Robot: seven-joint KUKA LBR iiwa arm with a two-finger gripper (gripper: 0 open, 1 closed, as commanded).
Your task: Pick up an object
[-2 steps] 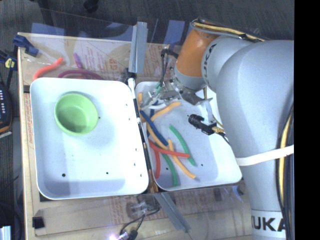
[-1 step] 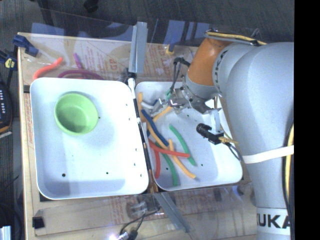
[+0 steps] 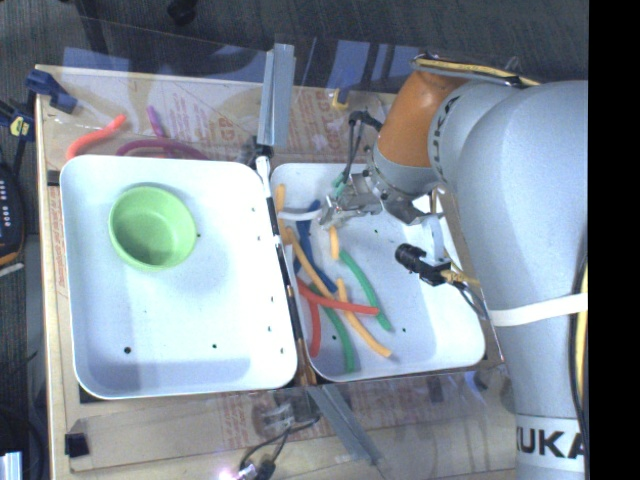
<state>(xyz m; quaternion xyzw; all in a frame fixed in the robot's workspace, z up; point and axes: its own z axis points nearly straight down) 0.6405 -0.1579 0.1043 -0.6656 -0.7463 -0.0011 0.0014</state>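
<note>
The pincer [image 3: 335, 213] hangs low over the right white bin [image 3: 455, 343]; its grip I cannot tell. Below it, thin coloured flexible strips [image 3: 345, 318] lie unlifted, so picking remains.

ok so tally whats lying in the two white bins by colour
Left bin, green bowl: 1
Right bin, as far as the tangle lets me tell:
Green strips: 2
Red strips: 2
Yellow-orange strips: 3
Blue strips: 1
Total: about 9; the overlaps make the strip counts uncertain.

left bin [image 3: 100, 348] open beside green bowl [image 3: 152, 227], right bin [image 3: 450, 338] strewn with sticks [image 3: 345, 308]
</note>
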